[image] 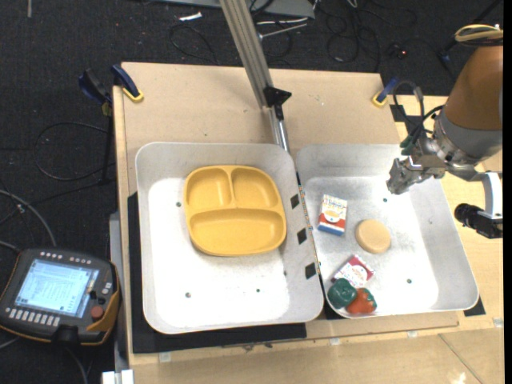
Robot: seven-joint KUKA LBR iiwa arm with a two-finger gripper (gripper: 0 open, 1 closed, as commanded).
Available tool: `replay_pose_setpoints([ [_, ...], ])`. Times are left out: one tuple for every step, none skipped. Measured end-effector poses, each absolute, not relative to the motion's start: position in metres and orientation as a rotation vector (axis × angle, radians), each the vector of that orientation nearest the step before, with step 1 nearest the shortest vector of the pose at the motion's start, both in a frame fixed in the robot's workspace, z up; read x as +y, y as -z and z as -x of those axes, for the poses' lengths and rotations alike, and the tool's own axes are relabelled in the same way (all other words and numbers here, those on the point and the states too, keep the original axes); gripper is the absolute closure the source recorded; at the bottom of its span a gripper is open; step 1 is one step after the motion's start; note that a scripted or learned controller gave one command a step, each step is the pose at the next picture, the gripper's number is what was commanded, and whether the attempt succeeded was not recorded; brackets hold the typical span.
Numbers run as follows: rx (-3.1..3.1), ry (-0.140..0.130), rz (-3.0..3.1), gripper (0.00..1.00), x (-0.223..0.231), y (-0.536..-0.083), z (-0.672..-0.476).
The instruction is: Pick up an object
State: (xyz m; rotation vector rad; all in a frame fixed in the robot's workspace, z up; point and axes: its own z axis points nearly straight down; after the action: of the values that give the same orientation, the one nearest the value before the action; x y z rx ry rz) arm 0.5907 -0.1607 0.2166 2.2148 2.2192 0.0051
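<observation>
In the right bin [432, 214] lie a small white and orange carton [333, 214], a round tan biscuit-like disc [373, 236], and a packet with red and green toy vegetables [353, 286] near the front left corner. My gripper [399, 179] hangs over the back right part of this bin, up and to the right of the disc, apart from all the objects. Nothing shows between its fingers.
The left bin [160, 214] holds a yellow divided plate [235, 210]. A metal pole [250, 38] slants up from the seam between the bins. A teach pendant [56, 294] lies off the bench at the lower left. Clamps sit at the bench's back corners.
</observation>
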Motion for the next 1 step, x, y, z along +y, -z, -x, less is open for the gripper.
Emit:
replay_pose_setpoints([
  [2.221,-0.003,-2.217,1.00,-0.1606,-0.2321,-0.5917],
])
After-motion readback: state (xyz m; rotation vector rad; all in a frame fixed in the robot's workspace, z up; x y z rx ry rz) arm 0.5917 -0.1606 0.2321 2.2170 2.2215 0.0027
